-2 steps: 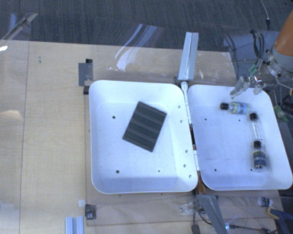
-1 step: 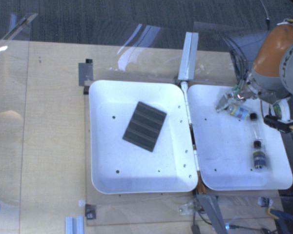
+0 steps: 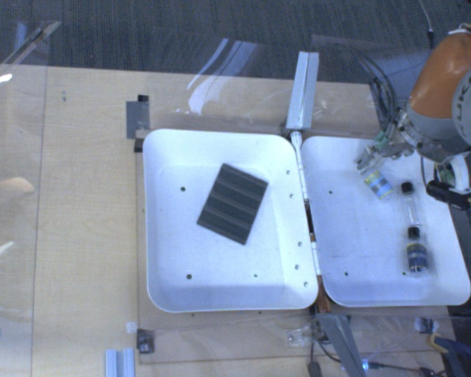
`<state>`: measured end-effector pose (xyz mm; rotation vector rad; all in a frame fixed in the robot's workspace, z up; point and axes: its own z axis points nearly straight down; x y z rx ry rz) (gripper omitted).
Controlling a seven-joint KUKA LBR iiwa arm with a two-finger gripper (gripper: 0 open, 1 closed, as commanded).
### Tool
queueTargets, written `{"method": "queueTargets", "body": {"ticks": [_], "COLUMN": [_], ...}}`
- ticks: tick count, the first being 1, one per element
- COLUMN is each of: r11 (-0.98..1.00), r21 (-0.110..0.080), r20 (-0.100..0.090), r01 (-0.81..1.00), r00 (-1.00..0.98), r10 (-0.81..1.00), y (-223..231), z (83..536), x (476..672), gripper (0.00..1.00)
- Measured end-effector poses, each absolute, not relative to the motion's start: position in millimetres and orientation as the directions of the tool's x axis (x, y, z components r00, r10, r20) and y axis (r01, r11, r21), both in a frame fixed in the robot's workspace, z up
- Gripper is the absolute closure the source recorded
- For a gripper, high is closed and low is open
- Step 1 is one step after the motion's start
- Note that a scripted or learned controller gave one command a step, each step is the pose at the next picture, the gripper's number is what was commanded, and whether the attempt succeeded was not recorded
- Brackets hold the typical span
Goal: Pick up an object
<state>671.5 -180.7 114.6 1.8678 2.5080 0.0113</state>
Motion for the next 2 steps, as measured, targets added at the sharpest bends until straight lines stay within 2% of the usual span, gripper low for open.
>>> {"method": "queueTargets", "body": {"ticks": [1, 2], "r11": [0.425, 0.697], "r21": [0.010, 0.009], "r20": [-0.008, -0.012], "r01": [0.905, 0.717], "r00": [-0.425, -0.696], "r10": [0.905, 0.718], "y": [-184.5, -168.9], "z": [202.9, 260.2], "x": [671.5, 669.6], "gripper": [1.00, 1.00]}}
